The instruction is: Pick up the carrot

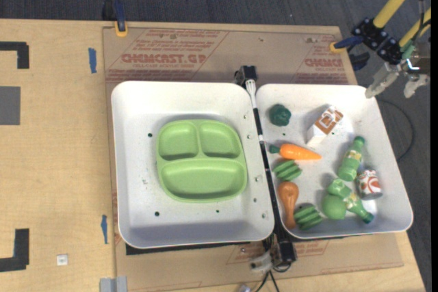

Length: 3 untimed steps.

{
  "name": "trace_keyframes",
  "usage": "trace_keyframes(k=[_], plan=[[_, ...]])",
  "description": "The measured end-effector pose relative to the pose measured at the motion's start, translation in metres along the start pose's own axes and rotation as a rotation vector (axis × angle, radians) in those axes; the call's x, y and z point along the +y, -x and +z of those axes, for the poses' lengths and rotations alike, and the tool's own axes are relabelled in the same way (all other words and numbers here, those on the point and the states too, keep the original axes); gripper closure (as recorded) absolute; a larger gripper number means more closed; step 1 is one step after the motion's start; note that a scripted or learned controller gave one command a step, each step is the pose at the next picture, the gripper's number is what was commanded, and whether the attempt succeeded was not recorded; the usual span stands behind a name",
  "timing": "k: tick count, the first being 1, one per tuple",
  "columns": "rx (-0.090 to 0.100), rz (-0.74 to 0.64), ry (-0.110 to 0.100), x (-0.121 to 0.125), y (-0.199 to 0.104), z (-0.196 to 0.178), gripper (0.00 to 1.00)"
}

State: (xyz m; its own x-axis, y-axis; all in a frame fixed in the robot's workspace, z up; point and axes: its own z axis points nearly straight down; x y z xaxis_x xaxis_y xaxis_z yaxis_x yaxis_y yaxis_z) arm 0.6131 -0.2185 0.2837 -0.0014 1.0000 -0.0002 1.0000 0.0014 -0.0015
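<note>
- Carrot (300, 152) lies flat in the right bin (390, 147), near that bin's left side, with its green top pointing left and its orange tip pointing right.
- Just near of the carrot sits a striped green veggie (288, 170), and it looks to be touching the carrot or almost touching it.
- Nearer still lies a brown drumstick (288, 200), and beside its near end is another striped green piece (308, 217).
- A dark green round thing (279, 114) sits far of the carrot, a little apart from it.
- A small white and orange box (328, 122) stands to the right of that round thing, tipped on a slant.
- A green bottle (352, 159) lies to the right of the carrot, apart from it.
- A white can with a red mark (369, 183) and a green toy (339, 200) lie at the near right of this bin, close together.
- The left bin (137, 147) holds a green plate with three parts (201, 159).
- The gripper (397, 82) hangs at the far right, over the far right corner of the right bin and well apart from the carrot.
- Its two fingers (378, 85) point down with a narrow space between them, and nothing is in that space.
</note>
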Motion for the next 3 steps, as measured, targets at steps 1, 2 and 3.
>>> trace_keyframes(k=[1,2,3], plan=[[0.004,-0.061,-0.007,-0.054,-0.058,0.084,0.00],[-0.002,0.001,0.008,-0.053,-0.107,0.172,0.00],[0.005,0.237,-0.006,-0.114,-0.084,0.192,0.00]])
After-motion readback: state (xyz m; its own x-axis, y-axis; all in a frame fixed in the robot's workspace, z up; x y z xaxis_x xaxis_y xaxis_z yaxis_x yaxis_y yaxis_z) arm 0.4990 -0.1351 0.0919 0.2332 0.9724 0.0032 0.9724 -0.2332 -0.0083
